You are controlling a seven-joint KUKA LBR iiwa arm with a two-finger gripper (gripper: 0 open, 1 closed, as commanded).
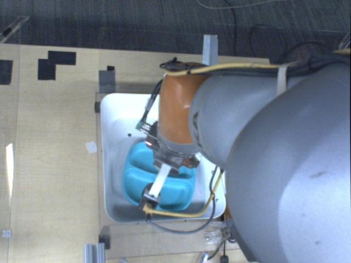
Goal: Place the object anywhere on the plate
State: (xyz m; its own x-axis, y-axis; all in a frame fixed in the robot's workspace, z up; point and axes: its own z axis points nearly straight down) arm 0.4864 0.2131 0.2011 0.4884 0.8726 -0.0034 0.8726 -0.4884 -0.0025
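We see a smooth, glossy blue plate (134, 174) with rounded corners and moulded compartments lying in the lower half of the shallow white bin (118, 116). The gripper (171, 164) hangs over the plate's right part; whether it is spread or closed we are unable to make out. Bare bin floor lies at upper left, the pale wood desk (49, 158) is to the left, and ribbed dark carpet (109, 4) runs along the top.

Dark grey carpet (109, 4) ran along the far side, a thin pale cable (258, 1) looped across it. The tabletop (49, 163) was light wood, with black block marks (55, 63) far left. A short metal post (210, 49) stood at its far edge.
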